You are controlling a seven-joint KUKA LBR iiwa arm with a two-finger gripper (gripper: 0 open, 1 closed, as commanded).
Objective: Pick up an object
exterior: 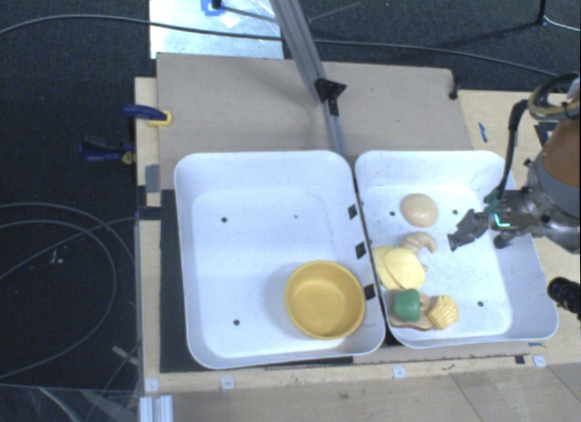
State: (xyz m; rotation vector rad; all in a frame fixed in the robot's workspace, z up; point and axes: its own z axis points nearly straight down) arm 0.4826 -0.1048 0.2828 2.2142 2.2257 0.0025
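In the right bin lie a beige egg-shaped piece, a small tan curled piece, a pale yellow round piece, a green block and a yellow ridged piece. A yellow bowl sits in the left bin near its front right corner. My gripper hovers over the right side of the right bin, to the right of the egg-shaped piece and apart from it. Its two dark fingers stand open with nothing between them.
The divider where the two bins meet runs down the middle. A grey pole slants in from the top to the bins' back edge. Blue and yellow clamps sit on the bench's left edge.
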